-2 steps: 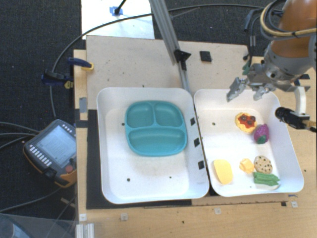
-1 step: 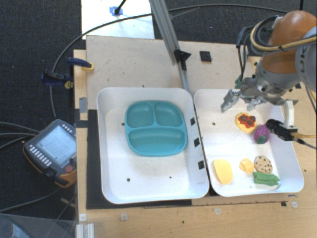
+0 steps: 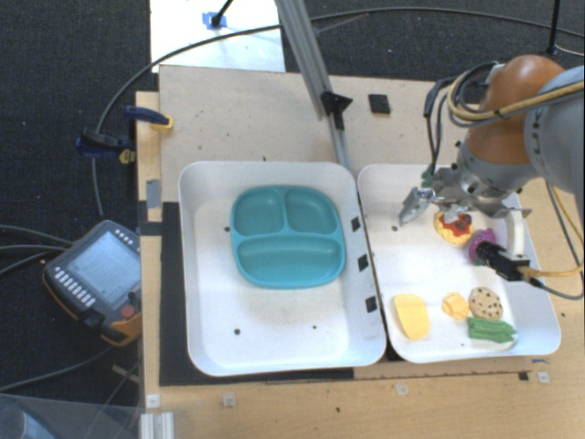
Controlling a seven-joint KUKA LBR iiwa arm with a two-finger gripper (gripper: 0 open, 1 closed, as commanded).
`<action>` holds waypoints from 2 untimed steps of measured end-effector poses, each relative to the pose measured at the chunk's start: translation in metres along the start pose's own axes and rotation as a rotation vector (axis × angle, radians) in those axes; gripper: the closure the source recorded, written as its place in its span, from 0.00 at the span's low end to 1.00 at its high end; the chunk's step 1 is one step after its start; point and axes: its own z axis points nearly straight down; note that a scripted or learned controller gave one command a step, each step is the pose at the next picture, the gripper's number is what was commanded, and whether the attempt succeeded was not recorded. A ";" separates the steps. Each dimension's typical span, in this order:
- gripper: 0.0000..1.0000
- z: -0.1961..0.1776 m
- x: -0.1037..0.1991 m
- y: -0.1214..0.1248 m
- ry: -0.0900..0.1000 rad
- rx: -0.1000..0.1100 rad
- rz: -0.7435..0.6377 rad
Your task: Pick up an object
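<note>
The pincer (image 3: 413, 205) hangs low over the top part of the right bin (image 3: 393, 273). Its two fingers look a little apart, and nothing is between them. The white floor under the tips is bare.

Just to the right of the pincer, under the wrist, lies a small round toy food (image 3: 453, 227), yellow with red on top. The arm hides part of it. Next to that is a purple toy (image 3: 481, 243), close to a black part of the arm. These two are the nearest things to grab.

Farther down, near the bottom of the same bin, are four more toys: a yellow piece (image 3: 412, 316), a small orange piece (image 3: 454, 305), a spotted cookie (image 3: 485, 304) and a green bean (image 3: 492, 331). The cookie and the bean touch each other, so they would be tricky to take alone.

The left bin (image 3: 206, 273) holds a teal plate (image 3: 288, 236) with three parts.

Nothing is picked up yet. To do this well, I think the pincer should slide over so one toy sits right between the fingers, go down until the tips almost touch the floor, then squeeze and lift slowly. The yellow piece sits by itself, so it looks like an easy pick. The round toy is closer but may slip.
</note>
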 end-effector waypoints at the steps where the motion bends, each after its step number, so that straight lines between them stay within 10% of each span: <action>1: 0.00 0.062 0.003 0.001 0.000 0.000 -0.001; 2: 1.00 0.048 0.003 0.002 0.000 -0.005 -0.001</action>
